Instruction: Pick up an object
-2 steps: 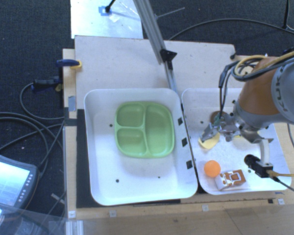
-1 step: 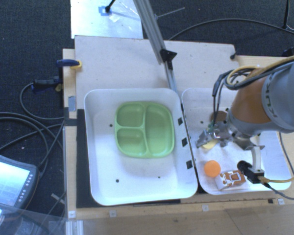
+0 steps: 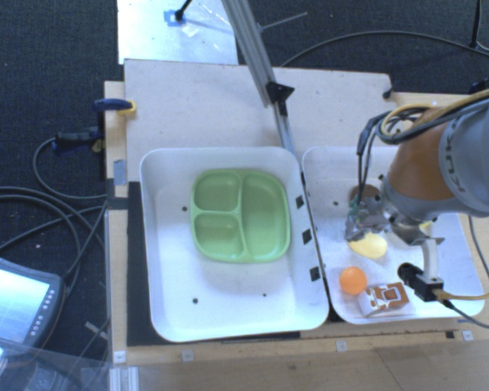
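In the right bin (image 3: 330, 173) lie a pale yellow object (image 3: 371, 247), an orange ball (image 3: 353, 280) and a small brown and white patterned item (image 3: 386, 298). My gripper (image 3: 360, 222) is down in this bin, just above and to the left of the yellow object, touching or nearly touching its top edge. The arm's wrist covers the gripper from above. A round dark object (image 3: 361, 194) lies just beyond the gripper.
The left bin (image 3: 167, 292) holds a green divided plate (image 3: 240, 215). A slanted metal pole (image 3: 257, 47) crosses above the bench to the divider between the bins. Cables (image 3: 391, 125) loop off the arm over the right bin.
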`<state>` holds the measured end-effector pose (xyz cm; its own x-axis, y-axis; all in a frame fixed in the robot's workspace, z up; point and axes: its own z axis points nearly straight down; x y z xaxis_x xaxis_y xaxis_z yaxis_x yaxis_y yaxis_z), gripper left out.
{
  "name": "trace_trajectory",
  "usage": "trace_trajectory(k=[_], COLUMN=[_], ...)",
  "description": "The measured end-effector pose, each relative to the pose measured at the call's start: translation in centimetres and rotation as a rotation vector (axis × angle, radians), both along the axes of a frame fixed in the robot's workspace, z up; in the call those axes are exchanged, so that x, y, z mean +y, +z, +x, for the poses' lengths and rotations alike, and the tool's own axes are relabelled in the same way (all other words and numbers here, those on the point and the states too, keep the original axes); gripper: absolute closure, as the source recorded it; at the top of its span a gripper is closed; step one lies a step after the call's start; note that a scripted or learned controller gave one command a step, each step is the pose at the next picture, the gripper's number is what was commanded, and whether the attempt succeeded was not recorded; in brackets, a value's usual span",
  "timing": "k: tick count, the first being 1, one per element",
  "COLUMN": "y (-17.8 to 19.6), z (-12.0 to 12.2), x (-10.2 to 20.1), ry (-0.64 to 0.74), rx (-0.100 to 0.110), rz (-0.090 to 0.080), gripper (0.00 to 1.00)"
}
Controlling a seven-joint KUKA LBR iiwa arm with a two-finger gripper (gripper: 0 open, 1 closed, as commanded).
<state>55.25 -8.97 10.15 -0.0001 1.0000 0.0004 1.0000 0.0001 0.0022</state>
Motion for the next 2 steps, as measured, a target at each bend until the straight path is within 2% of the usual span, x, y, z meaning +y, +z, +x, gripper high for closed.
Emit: trace_trajectory(k=[1, 2], y=[6.4, 11.1], z=[0.0, -0.3], x=[0.0, -0.7], ry=[0.004, 0.004], rx=[-0.005, -0.005], rz=[-0.001, -0.002], gripper=[1.0, 1.0])
